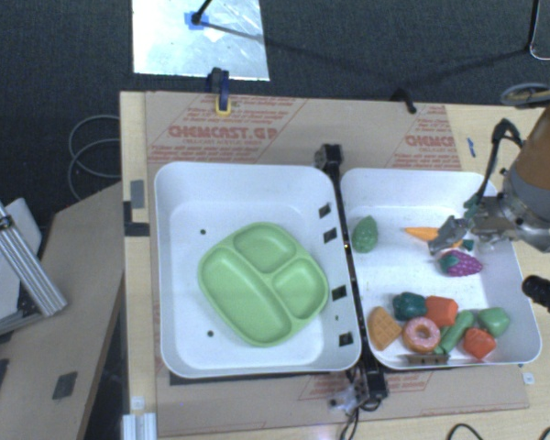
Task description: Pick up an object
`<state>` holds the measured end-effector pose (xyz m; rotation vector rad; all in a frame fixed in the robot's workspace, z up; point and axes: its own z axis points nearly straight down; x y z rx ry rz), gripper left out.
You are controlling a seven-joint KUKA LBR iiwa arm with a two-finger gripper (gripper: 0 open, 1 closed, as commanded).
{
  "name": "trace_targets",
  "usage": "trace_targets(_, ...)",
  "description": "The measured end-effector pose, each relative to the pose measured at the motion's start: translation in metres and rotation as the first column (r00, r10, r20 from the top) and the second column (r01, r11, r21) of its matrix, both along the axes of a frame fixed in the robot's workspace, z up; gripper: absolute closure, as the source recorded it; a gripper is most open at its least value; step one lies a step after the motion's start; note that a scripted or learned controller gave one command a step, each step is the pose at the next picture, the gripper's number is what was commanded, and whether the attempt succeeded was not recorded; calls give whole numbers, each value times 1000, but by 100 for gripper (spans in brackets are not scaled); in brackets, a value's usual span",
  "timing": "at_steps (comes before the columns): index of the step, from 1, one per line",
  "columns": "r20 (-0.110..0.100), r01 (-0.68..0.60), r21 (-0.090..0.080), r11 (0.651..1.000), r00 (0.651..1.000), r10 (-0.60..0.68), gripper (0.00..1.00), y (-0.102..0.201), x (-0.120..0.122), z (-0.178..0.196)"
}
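Just below the gripper [455, 237] lies the purple toy [461, 264].

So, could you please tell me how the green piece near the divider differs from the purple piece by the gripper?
The green piece is plain green and lies alone near the bins' divider; the purple piece is purple with a bit of green at one end and sits right under the gripper. The green piece stands taller than wide in the view; the purple piece lies crosswise. Both are small toy foods in the right bin.
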<state>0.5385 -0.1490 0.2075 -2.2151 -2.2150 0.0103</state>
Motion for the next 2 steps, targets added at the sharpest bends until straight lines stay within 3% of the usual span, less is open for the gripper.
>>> trace_targets(1,11,-3,-2,1000,1000,3,0,1,2,6)
trace_targets(2,8,-1,-1,1000,1000,1,0,-2,-3,-38)
